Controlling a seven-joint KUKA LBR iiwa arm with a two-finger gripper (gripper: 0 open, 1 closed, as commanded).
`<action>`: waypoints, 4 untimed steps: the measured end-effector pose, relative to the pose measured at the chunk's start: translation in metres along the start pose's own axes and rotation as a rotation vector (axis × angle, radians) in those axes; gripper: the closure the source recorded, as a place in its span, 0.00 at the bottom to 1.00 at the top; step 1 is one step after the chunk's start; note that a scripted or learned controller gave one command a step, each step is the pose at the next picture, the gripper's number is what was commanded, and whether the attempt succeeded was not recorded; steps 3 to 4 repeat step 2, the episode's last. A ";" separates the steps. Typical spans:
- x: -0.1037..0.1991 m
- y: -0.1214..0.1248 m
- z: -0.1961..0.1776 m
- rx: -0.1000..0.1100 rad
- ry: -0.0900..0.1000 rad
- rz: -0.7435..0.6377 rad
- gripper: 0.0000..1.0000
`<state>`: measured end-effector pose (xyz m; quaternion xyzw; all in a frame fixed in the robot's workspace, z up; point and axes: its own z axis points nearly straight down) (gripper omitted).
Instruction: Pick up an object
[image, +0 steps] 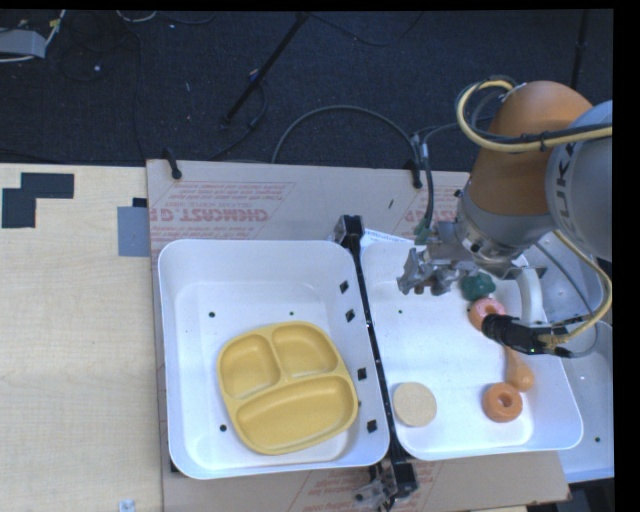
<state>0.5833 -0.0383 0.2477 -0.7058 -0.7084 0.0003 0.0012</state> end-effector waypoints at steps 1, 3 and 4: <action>0.049 0.003 0.014 0.003 0.000 0.000 1.00; 0.094 0.020 0.025 0.001 -0.001 0.000 1.00; 0.094 0.020 0.025 0.001 -0.001 0.000 1.00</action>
